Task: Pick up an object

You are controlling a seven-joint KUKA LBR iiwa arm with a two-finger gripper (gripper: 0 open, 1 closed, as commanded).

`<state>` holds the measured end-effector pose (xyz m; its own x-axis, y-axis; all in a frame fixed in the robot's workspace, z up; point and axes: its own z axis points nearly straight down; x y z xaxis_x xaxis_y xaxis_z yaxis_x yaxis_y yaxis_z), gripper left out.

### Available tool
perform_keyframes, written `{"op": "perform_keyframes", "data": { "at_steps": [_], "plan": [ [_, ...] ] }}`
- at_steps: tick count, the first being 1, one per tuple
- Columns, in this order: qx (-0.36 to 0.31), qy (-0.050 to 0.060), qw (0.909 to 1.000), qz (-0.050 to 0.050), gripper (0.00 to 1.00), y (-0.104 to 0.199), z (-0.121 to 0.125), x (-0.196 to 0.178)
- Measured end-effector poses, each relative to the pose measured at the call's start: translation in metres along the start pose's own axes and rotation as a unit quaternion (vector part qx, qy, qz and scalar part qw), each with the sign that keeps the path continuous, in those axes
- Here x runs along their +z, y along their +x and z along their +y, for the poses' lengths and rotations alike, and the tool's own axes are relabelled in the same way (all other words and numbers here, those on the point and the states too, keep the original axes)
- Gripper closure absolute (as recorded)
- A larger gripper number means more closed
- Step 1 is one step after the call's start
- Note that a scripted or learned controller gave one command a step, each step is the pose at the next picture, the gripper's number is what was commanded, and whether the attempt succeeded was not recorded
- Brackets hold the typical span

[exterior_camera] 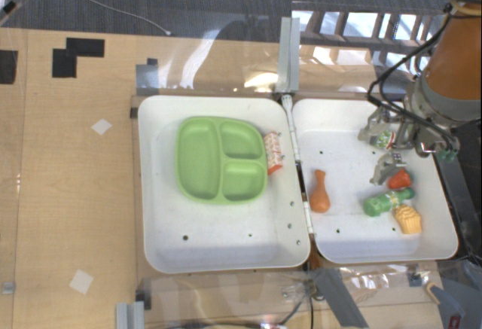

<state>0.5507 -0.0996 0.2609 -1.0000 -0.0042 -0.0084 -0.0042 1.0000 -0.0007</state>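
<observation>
My gripper (382, 149) hangs over the right bin (339, 241), near its right side, with the orange-banded wrist above it. Its two grey fingers stand apart, open, with nothing clearly between them. Just below the lower finger lies a red-orange toy (400, 180). Close under that are a green toy (379, 205) and a yellow toy (407, 219). An orange drumstick-shaped toy (320, 192) lies by itself toward the bin's left wall, well left of the gripper.
The left bin (218, 248) holds a green divided plate (221, 159) and a small red-and-white packet (273, 152) at the plate's right edge. A raised divider (301, 192) separates the two bins. Black cables run along the arm at the upper right.
</observation>
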Motion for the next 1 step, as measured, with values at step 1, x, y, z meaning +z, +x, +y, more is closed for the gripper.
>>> {"op": "perform_keyframes", "data": {
  "at_steps": [1],
  "plan": [
    [0.097,0.001,0.9952,-0.001,0.0,-0.0085,-0.0734,-0.009]
  ]
}}
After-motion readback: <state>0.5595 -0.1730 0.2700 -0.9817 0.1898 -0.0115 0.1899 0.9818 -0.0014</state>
